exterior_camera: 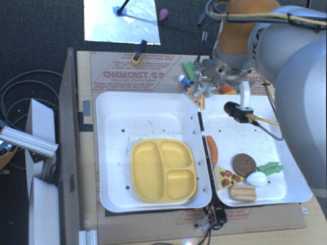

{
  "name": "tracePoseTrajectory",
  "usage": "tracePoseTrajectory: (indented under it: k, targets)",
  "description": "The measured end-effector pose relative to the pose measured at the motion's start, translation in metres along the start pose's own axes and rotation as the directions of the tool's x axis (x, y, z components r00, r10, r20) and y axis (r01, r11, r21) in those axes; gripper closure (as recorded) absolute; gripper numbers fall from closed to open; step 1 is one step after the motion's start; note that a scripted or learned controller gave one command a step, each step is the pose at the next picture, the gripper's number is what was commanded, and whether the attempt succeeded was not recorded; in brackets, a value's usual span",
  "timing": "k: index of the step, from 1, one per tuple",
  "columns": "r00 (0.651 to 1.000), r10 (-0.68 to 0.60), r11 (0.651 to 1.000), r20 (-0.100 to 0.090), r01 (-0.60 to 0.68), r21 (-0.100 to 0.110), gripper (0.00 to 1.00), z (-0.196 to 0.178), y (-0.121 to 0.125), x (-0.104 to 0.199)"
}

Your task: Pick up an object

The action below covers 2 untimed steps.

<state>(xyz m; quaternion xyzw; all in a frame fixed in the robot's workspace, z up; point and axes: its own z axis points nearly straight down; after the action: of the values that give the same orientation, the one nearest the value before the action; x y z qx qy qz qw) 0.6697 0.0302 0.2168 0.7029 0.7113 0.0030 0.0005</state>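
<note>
The grey arm with its orange band reaches in from three o'clock, and its two-finger gripper (204,88) hangs over the twelve o'clock rim where the two shallow white bins meet, amid a clutter of small coloured pieces too blurred to name. The left white bin (115,116) holds a yellow three-compartment plastic tray (163,170) at its six o'clock end. In the right white bin (265,142) an orange sausage-shaped toy (212,148) lies along the nine o'clock wall, while a pizza-slice toy (227,176), a brown round cookie (244,164), a white egg (257,178), a green leafy piece (271,167) and a tan bun (243,193) cluster toward six o'clock, well apart from the gripper.
</note>
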Motion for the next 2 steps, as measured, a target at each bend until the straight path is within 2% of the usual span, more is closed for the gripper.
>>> tracePoseTrajectory:
  k: [1,2]
  targets:
    - [1.000,0.014,1.000,0.006,-0.014,0.008,1.00,0.033,-0.016,-0.042]
    - [1.000,0.017,1.000,0.007,-0.017,0.001,1.00,0.014,-0.010,-0.118]
